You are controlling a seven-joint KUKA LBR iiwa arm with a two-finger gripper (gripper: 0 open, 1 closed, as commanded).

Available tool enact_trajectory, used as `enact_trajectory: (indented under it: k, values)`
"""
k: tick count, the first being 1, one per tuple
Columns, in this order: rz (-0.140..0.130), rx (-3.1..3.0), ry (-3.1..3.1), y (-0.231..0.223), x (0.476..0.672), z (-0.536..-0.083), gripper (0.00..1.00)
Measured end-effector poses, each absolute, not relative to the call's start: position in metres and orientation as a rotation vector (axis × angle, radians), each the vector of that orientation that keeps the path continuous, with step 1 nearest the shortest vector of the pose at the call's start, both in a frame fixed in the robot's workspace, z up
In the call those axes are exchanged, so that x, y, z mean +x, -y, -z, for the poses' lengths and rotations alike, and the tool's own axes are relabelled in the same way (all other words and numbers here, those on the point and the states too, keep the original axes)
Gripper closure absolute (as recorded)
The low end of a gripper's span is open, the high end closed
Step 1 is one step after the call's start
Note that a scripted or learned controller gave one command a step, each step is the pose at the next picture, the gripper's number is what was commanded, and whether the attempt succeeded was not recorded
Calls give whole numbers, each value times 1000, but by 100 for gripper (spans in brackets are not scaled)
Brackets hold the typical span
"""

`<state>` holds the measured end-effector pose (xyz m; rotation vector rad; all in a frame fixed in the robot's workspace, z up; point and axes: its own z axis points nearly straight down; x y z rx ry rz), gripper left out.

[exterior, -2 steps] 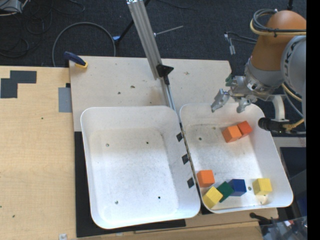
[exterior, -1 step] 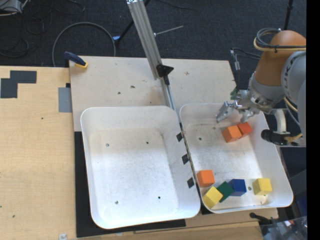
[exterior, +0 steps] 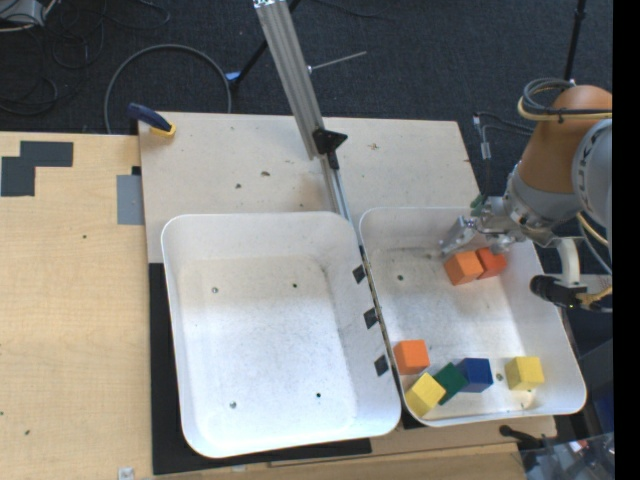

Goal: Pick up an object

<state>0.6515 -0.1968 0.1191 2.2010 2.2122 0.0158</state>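
Blocks, one orange (exterior: 462, 267) and one redder (exterior: 492, 262), sat touching each other in the far part of the right bin (exterior: 556, 340), and the hand (exterior: 468, 230) hung just over their far left edge, its state impossible to tell from the slanted view. It looked like the approach step, nothing yet held; the next move would call for a short descent that straddled one block only. Nearer lay orange, yellow, green, blue and yellow cubes (exterior: 470, 375); the left bin (exterior: 190, 258) adjoined.

Green block (exterior: 453, 378) partly hidden behind yellow block (exterior: 424, 393); arm (exterior: 565, 158) cut off at right edge.
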Motion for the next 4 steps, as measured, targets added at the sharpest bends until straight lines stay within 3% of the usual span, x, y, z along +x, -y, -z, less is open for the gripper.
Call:
enact_trajectory:
  k: [4]
  values:
    - [-14, 2205, -2210, 197, 651, -115, 0]
